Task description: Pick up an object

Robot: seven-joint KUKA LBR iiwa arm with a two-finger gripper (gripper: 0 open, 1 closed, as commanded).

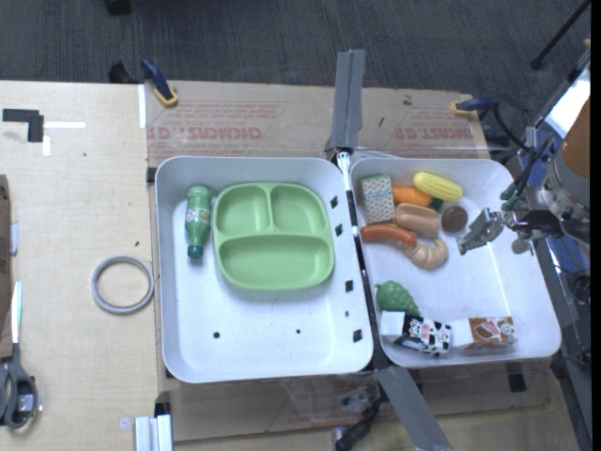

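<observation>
The croissant (430, 254) lies in the right bin (526, 280), pressed against the hot dog (418, 219) and sausage (388, 235). My claw (481, 231) hovers just right of that cluster, near the brown ball (454, 218), holding nothing; how wide it stands I cannot tell (the angle hides it). Packed so tightly, a descent could nudge neighbours and close on nothing.

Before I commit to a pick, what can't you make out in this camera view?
- Pincer: too small and blurred to tell whether it is open or shut.
- Arm: cut off by the right edge.
- Carrot: partly hidden behind the hot dog bun and yellow corn.
- Packet print: too small to read.
</observation>
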